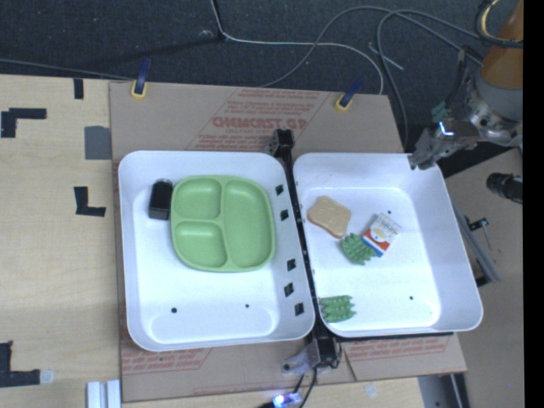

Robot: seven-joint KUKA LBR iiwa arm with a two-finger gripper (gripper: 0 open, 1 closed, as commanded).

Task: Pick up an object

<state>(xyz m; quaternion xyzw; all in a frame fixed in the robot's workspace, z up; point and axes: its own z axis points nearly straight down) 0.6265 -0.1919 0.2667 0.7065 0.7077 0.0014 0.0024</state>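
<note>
White plastic bins, two of them, sit side by side on the tabletop point(51, 253): the left bin point(140, 313) holds one green divided plate point(223, 223) and one small black block point(160, 200) touching the plate's left edge. The right bin point(442, 253) holds four things near its left half: one slice of toast point(330, 216), one small red, white and blue carton point(381, 235), one dark green leafy piece point(355, 249) between them, and one green pod cluster point(337, 308) at the lower left corner. At the upper right of the frame the gripper point(422, 156) hangs just outside the right bin's top right corner, holding nothing, though whether it stands apart or together I cannot tell.
</note>
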